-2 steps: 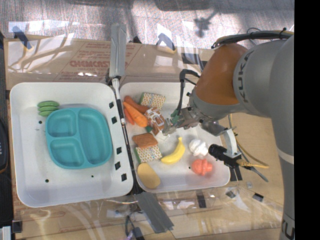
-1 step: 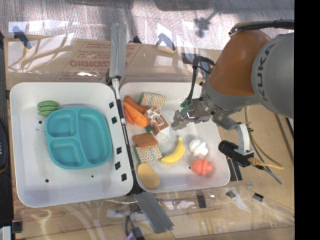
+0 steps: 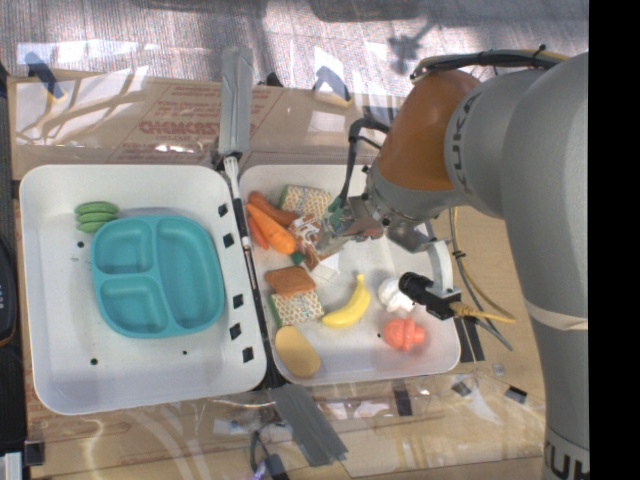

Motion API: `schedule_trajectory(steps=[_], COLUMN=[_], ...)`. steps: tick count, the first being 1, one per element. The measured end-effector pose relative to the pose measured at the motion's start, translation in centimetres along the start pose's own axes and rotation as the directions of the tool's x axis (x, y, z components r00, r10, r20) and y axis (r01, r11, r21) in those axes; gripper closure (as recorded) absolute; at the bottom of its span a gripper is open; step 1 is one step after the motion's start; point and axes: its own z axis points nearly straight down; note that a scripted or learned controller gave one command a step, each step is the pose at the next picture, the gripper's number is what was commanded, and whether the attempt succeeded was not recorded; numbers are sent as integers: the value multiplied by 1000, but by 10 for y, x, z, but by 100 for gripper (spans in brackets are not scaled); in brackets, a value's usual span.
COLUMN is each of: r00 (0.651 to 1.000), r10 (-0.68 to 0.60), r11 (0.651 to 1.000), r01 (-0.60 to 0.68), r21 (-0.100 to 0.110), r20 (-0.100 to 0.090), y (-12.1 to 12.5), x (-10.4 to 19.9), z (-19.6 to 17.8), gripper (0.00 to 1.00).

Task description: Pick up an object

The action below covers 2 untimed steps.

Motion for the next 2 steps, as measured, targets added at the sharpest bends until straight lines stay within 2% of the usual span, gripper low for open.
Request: schedule_trajectory(steps=[1,2], r00=[1000,976], r10=[4,-218], r11=[1000,976], r01=[-4,218], r21=[-5,-7], r20=[0,2], y=[8,25], x=[20,8], z=[-35,61], gripper=[100,100])
